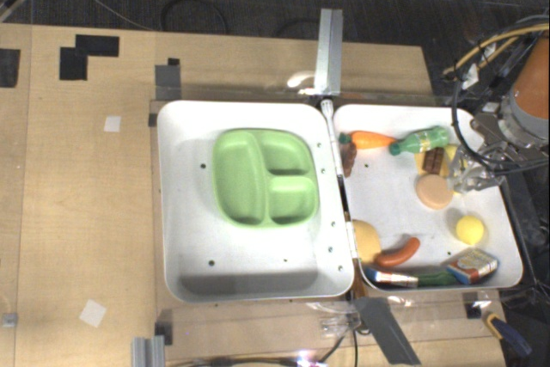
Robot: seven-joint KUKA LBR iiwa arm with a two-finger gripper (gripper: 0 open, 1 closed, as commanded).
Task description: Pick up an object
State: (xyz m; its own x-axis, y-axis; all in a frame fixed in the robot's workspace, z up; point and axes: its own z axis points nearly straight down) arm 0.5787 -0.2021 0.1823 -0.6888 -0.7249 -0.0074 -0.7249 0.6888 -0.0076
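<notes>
Dark carpet is running along the top, and below it a light wooden bench (77, 211) is carrying two white bins side by side. Left bin (185, 271) is holding a green divided plate (263, 176) sitting roughly in its middle. Right bin (378, 193) is packed with toy food: a carrot (371, 138) and a green bottle (421, 140) are lying along the top, a tan round piece (435, 190) is sitting just below them, a yellow lemon (469, 229) is resting near the right wall, and a red sausage (399, 251) is lying toward the bottom beside a small box (472, 266). Gripper (478, 176) is hanging over the right edge next to the tan piece, looks like it's touching nothing, but honestly it's too blurry and I can't tell if it's apart or together.
</notes>
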